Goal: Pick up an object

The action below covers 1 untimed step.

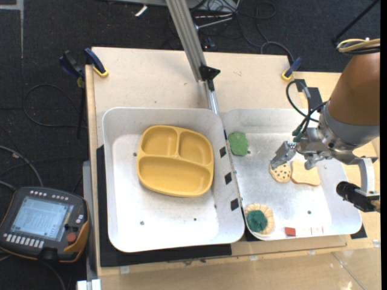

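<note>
Toward the right of the frame, over the right-hand bin [338,225], the gripper [282,160] hangs low just above a round spotted cookie-like piece [280,174], its fingers slightly apart with nothing seen between them, so I judge it open and not yet holding anything. Touching that spotted piece on its right lies a tan toast-shaped piece [306,175], partly under the wrist. A green lump [238,143] sits near the bin's upper left corner, a green-and-tan round piece [259,218] rests at its lower left edge, and a small red block [290,230] lies near the lower rim. Further left in the frame, the other bin [121,222] carries a yellow divided plate [176,161], well apart from the arm. The likeliest trouble, as I judge it, comes from the two flat pieces lying against each other: fingers closing on the spotted one could catch the toast piece's edge, pushing both aside or pinching neither. Both look thin and low, so the fingertips may skate over the top or press into the bin floor instead of getting beneath an edge. If the descent is slightly off to the left of the frame, the fingers could close on nothing. A tilted, one-sided grip might also let the piece slip out once lifted.
</note>
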Motion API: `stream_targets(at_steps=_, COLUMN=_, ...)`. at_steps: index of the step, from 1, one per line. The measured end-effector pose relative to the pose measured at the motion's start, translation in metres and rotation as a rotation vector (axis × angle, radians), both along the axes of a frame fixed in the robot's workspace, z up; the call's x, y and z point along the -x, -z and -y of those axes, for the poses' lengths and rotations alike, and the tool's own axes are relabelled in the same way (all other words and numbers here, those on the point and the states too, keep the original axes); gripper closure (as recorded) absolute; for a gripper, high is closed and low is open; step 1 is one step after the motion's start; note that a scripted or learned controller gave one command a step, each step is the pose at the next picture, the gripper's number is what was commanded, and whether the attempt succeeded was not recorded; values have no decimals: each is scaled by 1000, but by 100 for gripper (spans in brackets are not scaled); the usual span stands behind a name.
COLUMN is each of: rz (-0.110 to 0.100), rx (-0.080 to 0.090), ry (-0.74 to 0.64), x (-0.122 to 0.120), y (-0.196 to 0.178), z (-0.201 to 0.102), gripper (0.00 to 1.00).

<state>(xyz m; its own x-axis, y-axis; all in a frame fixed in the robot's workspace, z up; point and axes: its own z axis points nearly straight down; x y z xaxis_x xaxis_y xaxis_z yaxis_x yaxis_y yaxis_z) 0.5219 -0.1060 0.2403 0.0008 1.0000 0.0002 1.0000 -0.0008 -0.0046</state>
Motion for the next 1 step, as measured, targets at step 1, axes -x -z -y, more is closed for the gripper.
stream_targets(at_steps=1, rz=-2, rx=0, ry=1, x=4, y=56, z=9, gripper=0)
